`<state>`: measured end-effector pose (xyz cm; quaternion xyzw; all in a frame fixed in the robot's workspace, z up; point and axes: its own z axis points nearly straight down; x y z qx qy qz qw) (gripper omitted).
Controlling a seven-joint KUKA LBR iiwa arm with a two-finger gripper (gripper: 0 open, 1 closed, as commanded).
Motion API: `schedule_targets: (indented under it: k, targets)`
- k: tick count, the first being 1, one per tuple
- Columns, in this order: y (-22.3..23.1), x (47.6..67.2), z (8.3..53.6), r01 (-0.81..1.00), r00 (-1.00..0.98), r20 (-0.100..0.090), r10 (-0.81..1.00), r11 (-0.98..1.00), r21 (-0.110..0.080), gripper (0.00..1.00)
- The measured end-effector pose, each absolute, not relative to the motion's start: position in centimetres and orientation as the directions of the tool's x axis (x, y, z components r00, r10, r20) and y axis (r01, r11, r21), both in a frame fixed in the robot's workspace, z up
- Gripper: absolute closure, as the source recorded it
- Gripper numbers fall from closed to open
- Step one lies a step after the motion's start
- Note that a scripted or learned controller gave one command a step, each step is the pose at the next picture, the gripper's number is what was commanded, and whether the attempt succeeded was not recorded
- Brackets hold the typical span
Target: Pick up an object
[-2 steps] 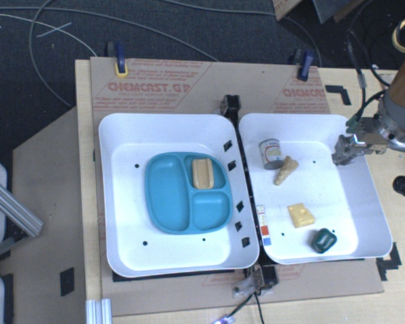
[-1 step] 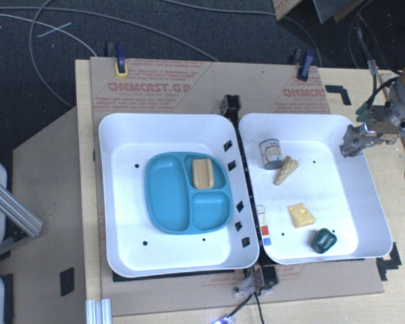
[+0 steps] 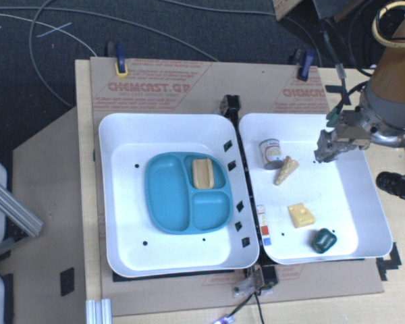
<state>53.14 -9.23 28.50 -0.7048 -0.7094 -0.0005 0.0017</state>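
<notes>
Figure: overhead slanted view of the surface with two white bins side by side. The claw hangs over the upper part of the right bin, close to its far wall; whether it is spread or closed cannot be told from this angle, and nothing is seen between its tips. Candidate objects in the right bin: a small can with a pale wedge just beside it, both near the divider; a yellow block lower down; a dark green piece near the front rim. The left bin carries a blue tray with a tan block lying in its upper right compartment. Risks, as judged from this layout: the claw stands apart from every object, so a straight descent would likely close on bare bin floor. The can and wedge lie so near one another that a grasp aimed at either could knock the other or trap both loosely. The can, if round, may roll or slip. The yellow block and green piece sit low and look small, so the tips could scrape the floor or pass over them.
</notes>
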Motion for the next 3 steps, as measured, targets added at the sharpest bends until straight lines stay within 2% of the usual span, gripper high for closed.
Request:
schedule_targets:
  k: [2, 3]
  targets:
    - [-0.2, 52.4, 25.1, 1.000, -0.005, 0.003, 1.000, 0.005, -0.004, 1.00]
    - [5.5, 50.8, 25.2, 1.000, -0.007, 0.003, 1.000, 0.007, -0.004, 1.00]
